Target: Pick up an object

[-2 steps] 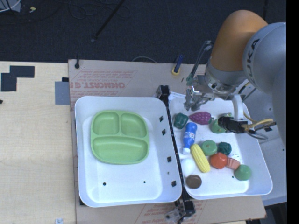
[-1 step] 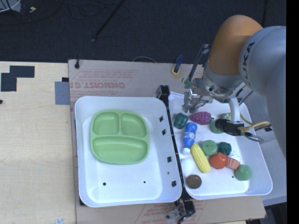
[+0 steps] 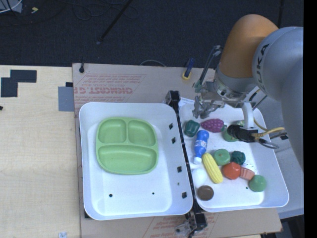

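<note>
purple grapes: upper middle of the right bin, just below the claw, so that's your likely target. Looks like a small plastic toy bunch: light, stiff, bumpy. I'd guess the knobbly sides give decent bite, but it's oval and could roll out if you pinch the ends. Go across the short width.

gripper: hanging over the top edge of the right bin, just above and left of the grapes. Can't tell from this angle whether the claw is spread or closed, and nothing is visibly in it.

dark green pepper: just left of the grapes, close enough to get bumped on the way down.

blue bottle: right below the grapes, lying at a slant. Smooth and round, probably slippery.

yellow corn: further down, long and ridged, an easy backup pick.

right bin: crowded, so watch for neighbours.

green divided plate: over in the left bin, well away from all this.
</note>
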Tool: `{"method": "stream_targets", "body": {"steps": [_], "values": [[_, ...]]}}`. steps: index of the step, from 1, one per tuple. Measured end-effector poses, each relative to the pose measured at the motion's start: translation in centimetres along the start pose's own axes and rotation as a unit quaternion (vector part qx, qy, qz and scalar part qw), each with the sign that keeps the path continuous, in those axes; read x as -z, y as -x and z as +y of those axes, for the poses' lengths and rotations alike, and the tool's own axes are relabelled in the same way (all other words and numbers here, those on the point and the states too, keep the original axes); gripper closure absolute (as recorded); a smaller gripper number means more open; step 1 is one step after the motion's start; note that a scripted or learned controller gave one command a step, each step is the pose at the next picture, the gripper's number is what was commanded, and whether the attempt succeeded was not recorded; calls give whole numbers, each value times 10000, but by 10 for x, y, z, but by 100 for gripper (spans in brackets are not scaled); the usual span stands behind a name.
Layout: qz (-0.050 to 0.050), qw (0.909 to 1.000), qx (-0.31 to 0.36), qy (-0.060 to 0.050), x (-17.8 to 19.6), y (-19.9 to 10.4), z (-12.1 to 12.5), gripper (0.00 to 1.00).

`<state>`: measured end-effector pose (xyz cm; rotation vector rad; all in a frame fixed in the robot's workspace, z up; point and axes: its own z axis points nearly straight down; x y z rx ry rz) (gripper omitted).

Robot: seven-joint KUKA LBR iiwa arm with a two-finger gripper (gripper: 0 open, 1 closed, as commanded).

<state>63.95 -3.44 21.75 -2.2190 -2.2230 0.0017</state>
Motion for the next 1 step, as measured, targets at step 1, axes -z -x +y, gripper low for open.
{"method": "stream_targets", "body": {"steps": [1], "values": [[1,10000,0,-11,1,-3,-6,100]]}}
